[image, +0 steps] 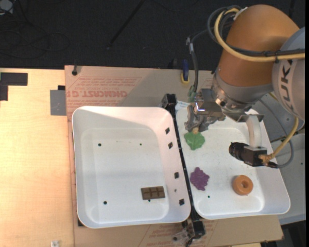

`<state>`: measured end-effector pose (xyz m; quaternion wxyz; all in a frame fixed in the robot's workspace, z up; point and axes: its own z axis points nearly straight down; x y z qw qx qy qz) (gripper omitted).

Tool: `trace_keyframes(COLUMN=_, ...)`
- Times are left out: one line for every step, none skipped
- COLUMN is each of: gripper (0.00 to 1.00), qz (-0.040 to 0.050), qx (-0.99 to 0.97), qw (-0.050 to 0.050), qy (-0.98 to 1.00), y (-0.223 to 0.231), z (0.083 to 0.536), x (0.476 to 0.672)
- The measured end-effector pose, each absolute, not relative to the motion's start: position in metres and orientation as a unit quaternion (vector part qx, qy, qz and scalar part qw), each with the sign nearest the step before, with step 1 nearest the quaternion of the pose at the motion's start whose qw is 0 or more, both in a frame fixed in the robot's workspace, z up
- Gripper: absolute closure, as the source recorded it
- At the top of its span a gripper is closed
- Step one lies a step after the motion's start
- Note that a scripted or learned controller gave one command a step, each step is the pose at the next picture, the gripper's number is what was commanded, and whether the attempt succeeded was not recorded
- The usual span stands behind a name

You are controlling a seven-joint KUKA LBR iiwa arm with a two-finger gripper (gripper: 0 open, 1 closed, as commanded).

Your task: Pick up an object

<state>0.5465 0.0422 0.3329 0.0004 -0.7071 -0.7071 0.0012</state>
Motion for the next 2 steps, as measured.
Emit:
trace_keyframes(gripper=1.00, qz=0.0028, qx=-0.707, qw=0.003, qy=-0.707, y=0.066, z=0.204, x=0.551)
trace_keyframes(gripper=1.00, qz=0.0012, qx=-0.707, qw=0.001, qy=-0.707, y=0.106, z=0.286, x=0.574)
